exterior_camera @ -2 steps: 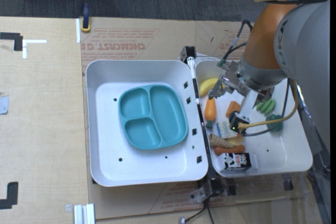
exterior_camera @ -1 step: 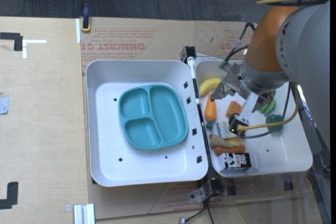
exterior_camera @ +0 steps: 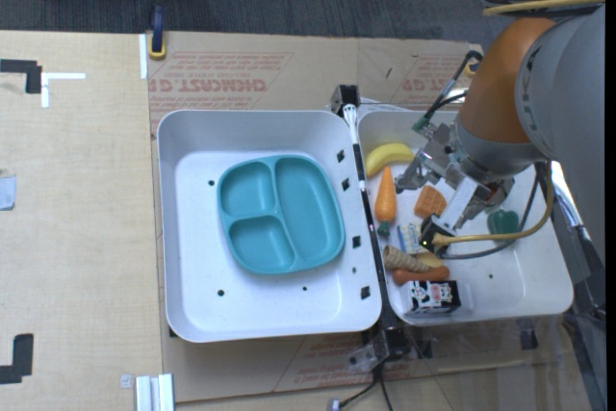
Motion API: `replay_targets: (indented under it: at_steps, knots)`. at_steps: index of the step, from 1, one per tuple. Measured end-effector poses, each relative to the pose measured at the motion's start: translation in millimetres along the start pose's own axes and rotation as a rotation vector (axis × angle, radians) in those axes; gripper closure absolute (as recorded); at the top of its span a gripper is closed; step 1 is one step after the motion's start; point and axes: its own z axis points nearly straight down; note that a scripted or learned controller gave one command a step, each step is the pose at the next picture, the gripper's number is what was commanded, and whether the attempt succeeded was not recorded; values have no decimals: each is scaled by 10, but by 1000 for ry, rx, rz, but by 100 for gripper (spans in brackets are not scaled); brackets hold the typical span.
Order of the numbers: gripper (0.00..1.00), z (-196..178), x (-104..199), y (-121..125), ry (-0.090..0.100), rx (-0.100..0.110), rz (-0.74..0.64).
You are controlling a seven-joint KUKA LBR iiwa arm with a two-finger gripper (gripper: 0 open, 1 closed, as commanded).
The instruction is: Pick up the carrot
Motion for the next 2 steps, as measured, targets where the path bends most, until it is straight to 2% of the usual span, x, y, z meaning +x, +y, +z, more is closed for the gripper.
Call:
replay_targets:
  at_steps: [1, 2]
  knots:
    - [0, 0, 0, 0, 0, 0, 0]
    - [0, 935, -411, 494, -1, 2, 232]
